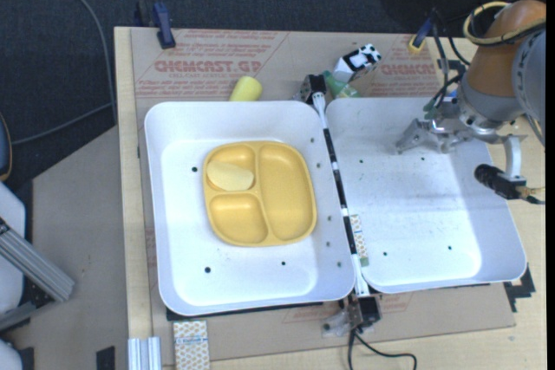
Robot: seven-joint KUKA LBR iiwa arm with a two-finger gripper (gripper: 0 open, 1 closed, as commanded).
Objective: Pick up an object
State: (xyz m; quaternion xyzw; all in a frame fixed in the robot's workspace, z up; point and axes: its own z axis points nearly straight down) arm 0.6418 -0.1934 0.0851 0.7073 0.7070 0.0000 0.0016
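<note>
A yellow divided plate (pixel 260 193) lies flat in the left bin (pixel 173 273), well to the left of the tool (pixel 425 139) and nearer the camera. A pale yellow piece (pixel 230 178) rests in its upper-left compartment. The tool hangs over the far part of the right bin (pixel 486 264), fingers spread wide apart, holding nothing. A yellow cylinder (pixel 245 88) lies on the counter (pixel 130 186) beyond the left bin.

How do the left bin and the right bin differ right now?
The left bin holds a yellow divided plate with a pale piece in its upper-left compartment; the right bin shows bare speckled floor. The gripper hangs over the right bin's upper part, away from the left bin. Both are shallow, white and round-cornered.
</note>
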